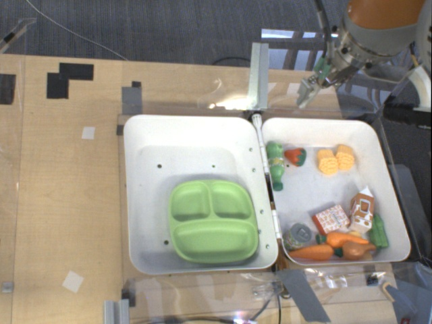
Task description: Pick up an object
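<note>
One camera watches me from above the bench, fixed and tilted so it looks down at a slant. It sits far enough back to take in both white bins whole: the left bin and the right bin lie side by side across the middle. The bench's near edge runs along the bottom, and dark carpet fills the far strip. My arm enters at the far right.
</note>
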Controlling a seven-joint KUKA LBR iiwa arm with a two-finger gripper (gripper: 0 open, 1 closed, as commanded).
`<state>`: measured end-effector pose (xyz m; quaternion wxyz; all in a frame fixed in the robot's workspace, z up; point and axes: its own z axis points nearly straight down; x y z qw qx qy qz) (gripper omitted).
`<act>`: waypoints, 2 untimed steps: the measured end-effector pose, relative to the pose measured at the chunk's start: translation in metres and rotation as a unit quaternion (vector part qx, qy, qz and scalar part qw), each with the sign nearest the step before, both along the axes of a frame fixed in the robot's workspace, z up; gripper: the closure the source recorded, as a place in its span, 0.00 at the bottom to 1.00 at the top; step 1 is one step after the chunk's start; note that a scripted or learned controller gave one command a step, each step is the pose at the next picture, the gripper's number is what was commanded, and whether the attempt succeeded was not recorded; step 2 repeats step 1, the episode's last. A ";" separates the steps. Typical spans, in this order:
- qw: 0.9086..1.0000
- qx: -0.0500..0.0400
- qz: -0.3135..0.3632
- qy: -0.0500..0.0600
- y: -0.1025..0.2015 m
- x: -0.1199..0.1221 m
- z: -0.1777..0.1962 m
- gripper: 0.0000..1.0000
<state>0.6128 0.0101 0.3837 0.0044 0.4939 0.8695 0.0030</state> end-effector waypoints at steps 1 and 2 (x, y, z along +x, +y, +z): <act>0.997 0.000 -0.076 0.002 0.016 0.057 0.018 1.00; 0.997 0.000 -0.076 0.002 0.016 0.057 0.018 1.00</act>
